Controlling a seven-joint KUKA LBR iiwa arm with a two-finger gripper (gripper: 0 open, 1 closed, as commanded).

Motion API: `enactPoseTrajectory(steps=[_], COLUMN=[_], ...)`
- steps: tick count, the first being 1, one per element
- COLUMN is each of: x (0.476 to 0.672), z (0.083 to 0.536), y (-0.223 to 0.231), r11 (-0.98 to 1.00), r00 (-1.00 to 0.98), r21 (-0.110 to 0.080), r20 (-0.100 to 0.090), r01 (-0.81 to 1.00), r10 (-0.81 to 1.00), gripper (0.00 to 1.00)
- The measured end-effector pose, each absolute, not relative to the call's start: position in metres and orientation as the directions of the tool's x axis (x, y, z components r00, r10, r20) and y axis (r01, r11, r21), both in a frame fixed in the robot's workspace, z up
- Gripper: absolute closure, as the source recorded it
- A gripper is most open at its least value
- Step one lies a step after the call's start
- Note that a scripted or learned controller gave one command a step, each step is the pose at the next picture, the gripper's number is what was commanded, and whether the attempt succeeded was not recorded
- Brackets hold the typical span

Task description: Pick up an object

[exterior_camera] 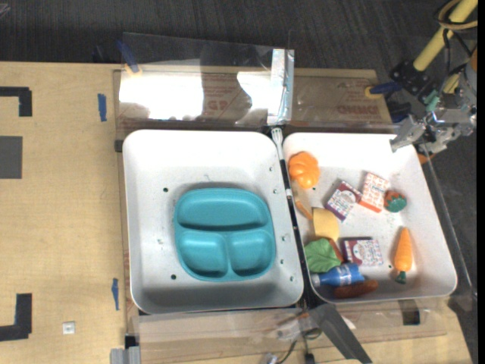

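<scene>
The right white bin (436, 218) holds several toy foods. An orange pumpkin (305, 169) lies at its far left, with a purple box (342, 201), a pink-and-white box (373, 190) and a red strawberry (395, 200) in the middle. A yellow cheese block (326, 224), green lettuce (321, 255), a maroon box (361, 250), a carrot (403, 250), a blue bottle (342, 274) and a red sausage (355, 288) fill the near part. My gripper (415, 136) hovers over the bin's far right corner, apart from all the objects.
The left white bin (151, 173) carries a teal divided tray (224, 232). A clear plastic sheet (204, 89) stands behind the bins. Yellow cables and the arm's wrist (447, 29) crowd the upper right. Cardboard bench surface (53, 226) lies to the left.
</scene>
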State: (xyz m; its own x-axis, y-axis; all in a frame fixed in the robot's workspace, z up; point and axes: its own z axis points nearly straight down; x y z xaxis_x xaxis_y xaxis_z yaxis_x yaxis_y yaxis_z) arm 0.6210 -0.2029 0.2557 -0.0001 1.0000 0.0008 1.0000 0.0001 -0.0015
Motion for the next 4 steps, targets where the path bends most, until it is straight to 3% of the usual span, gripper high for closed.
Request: enactPoseTrajectory(steps=[1, 2, 3, 4], x=[0.585, 0.615, 0.582, 0.585], z=[0.153, 0.099, 0.100, 0.112], y=[-0.148, -0.163, -0.167, -0.169], r11=[0.193, 0.325, 0.364, 0.361], r00=[-0.193, -0.325, -0.364, -0.360], r21=[-0.006, 0.020, 0.033, 0.040], r20=[0.004, -0.010, -0.020, -0.024], r01=[0.981, 0.946, 0.931, 0.932], r10=[0.981, 0.946, 0.931, 0.933], gripper=[0.00, 0.00, 0.00, 1.00])
